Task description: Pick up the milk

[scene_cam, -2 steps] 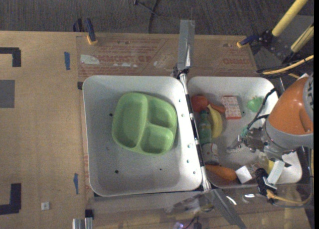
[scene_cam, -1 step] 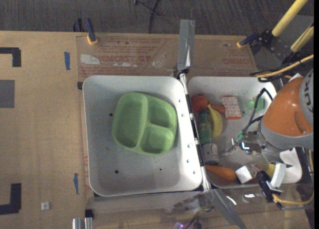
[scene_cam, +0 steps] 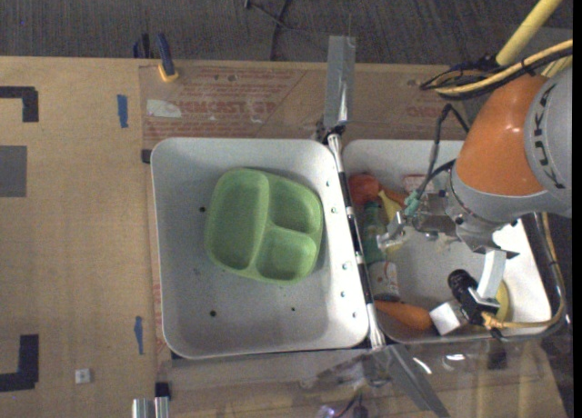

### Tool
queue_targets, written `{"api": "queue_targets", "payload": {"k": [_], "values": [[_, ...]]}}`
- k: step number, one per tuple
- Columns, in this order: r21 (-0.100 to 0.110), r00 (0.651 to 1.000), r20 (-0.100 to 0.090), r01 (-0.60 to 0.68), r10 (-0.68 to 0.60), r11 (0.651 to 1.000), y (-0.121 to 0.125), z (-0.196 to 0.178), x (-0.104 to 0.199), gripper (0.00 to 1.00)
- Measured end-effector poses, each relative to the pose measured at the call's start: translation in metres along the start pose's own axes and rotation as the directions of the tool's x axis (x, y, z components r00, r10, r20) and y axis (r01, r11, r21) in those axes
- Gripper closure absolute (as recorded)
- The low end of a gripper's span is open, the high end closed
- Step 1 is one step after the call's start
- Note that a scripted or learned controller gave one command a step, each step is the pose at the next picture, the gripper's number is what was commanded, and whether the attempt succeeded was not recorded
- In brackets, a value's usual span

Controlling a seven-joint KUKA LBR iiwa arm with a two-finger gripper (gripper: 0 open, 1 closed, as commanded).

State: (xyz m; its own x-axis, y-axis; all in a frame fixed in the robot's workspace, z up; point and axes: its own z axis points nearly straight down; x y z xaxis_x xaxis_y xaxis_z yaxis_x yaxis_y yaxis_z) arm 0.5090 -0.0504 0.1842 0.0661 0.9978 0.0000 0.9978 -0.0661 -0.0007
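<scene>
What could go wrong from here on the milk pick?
1. The right bin is crowded along its left wall: the gripper hovers over packed items, so it may well close on a neighbour instead.
2. I can't tell which item is the milk; a wrong target seems likely.
3. The carrot and white cup lie close together and could get knocked.

Reaches in from the right: grey jointed arm [scene_cam: 532, 148] with broad orange band, bent down over the right-hand side. Small metal two-finger gripper [scene_cam: 393, 233] at its tip, pointing left.
</scene>
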Motion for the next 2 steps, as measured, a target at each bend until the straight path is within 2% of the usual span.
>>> {"api": "queue_targets", "payload": {"k": [1, 2], "values": [[-0.001, 0.997, 0.001, -0.081, 0.081, 0.997, -0.018, -0.063, -0.06, 0.0], [0.003, 0.989, 0.0, -0.148, 0.148, 0.989, -0.024, -0.042, -0.081, 0.0]]}}
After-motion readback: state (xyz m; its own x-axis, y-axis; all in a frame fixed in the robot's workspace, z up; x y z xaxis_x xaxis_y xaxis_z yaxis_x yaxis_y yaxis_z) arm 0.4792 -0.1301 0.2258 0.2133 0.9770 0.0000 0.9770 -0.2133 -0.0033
